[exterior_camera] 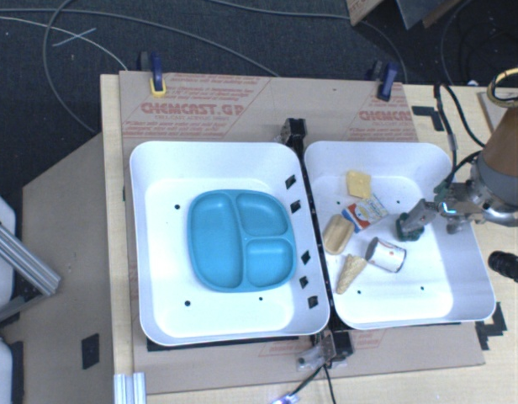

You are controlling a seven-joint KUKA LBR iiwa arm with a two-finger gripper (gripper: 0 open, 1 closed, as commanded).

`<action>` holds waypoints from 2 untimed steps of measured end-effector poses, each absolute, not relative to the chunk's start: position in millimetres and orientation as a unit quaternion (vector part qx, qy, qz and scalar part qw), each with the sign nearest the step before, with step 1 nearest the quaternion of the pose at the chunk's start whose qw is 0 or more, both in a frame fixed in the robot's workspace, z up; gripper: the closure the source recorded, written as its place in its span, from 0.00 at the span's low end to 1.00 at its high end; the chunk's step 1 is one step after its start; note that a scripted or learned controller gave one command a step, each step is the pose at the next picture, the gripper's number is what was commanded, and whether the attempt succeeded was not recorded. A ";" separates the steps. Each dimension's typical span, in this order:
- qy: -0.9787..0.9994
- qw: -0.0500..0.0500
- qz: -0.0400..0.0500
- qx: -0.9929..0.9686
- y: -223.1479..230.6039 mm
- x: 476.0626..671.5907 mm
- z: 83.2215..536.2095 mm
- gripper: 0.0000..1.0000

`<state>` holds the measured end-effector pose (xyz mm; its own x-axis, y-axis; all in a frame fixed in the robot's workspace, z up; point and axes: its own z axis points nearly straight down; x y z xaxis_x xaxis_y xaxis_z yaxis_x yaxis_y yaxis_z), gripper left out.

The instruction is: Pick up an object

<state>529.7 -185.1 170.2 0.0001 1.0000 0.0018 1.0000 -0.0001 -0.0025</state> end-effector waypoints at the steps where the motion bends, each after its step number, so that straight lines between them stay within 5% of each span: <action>1: -0.707 0.003 0.000 -0.707 -178.1 537.3 115.2 0.00; 2: -0.707 0.002 0.001 -0.707 -177.3 537.1 83.2 0.00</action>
<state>537.1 -177.3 83.2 -0.0002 1.0000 0.0026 1.0000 0.0002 -0.0042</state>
